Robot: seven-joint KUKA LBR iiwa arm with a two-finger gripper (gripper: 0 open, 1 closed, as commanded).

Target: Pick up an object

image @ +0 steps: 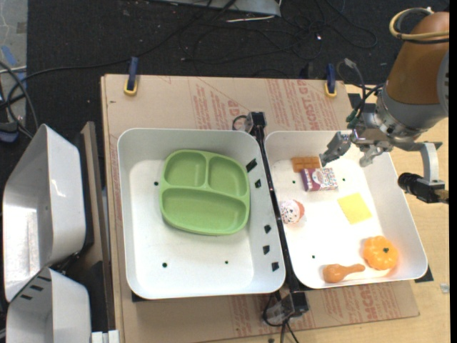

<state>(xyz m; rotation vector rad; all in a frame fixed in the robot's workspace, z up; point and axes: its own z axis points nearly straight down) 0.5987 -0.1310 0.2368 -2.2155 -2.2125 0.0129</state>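
The gripper hangs over the far edge of the right bin, with its two fingers spread open and nothing between them. Just beside it in the bin lie a small orange block and a purple carton, the two touching each other. Nearer the middle is a yellow square, perhaps a sponge. A white and red ball rests by the left wall. A toy pumpkin and an orange gourd sit at the near edge. The left bin holds a green divided plate.
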